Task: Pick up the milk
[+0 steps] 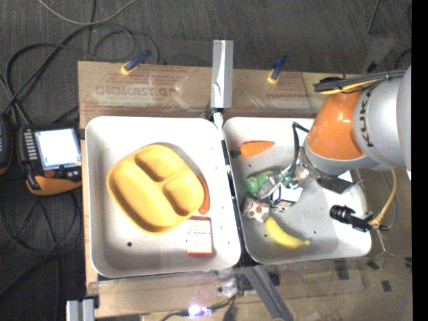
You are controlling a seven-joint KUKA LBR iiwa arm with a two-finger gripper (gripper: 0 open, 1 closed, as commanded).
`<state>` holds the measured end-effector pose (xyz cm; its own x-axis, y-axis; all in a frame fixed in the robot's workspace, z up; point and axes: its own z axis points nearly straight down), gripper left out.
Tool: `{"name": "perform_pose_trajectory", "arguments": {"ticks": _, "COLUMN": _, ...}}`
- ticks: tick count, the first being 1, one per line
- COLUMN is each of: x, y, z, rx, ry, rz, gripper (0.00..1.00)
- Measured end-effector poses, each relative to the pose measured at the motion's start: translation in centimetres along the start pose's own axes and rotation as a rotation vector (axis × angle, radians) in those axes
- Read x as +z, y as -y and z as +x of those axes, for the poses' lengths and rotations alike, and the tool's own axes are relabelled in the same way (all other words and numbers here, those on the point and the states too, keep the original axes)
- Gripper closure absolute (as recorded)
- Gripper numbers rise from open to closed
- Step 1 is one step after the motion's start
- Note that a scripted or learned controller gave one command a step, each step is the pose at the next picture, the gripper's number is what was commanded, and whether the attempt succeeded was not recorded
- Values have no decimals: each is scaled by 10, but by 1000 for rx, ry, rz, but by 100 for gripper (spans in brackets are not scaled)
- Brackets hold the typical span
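The milk carton (199,237), a small white box with a red-orange panel, lies flat at the near edge of the left bin (100,199), just near of the yellow divided plate (157,186), so the pick is not yet done. The gripper (286,187) hangs low in the right bin (348,243) among a green item (259,181), a banana (286,235) and a carrot (257,148), well apart from the carton; whether it is released or clenched I cannot tell. "KUKA" reads partly on the arm (374,129); the carton's print is too small to read
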<state>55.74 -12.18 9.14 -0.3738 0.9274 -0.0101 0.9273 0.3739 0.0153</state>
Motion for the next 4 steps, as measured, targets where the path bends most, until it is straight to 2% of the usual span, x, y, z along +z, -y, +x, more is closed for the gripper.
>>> {"name": "perform_pose_trajectory", "arguments": {"ticks": 1, "x": -3, "y": -29, "z": -8, "rx": -169, "ry": -10, "rz": 15, "gripper": 0}}
{"name": "perform_pose_trajectory", "arguments": {"ticks": 2, "x": 1, "y": -28, "z": -73, "rx": -14, "ry": -9, "rz": 15, "gripper": 0}}
{"name": "perform_pose_trajectory", "arguments": {"ticks": 3, "x": 0, "y": 22, "z": -20, "rx": 102, "ry": 2, "rz": 3, "gripper": 0}}
{"name": "perform_pose_trajectory", "arguments": {"ticks": 4, "x": 1, "y": -39, "z": -64, "rx": 400, "ry": -4, "rz": 20, "gripper": 0}}
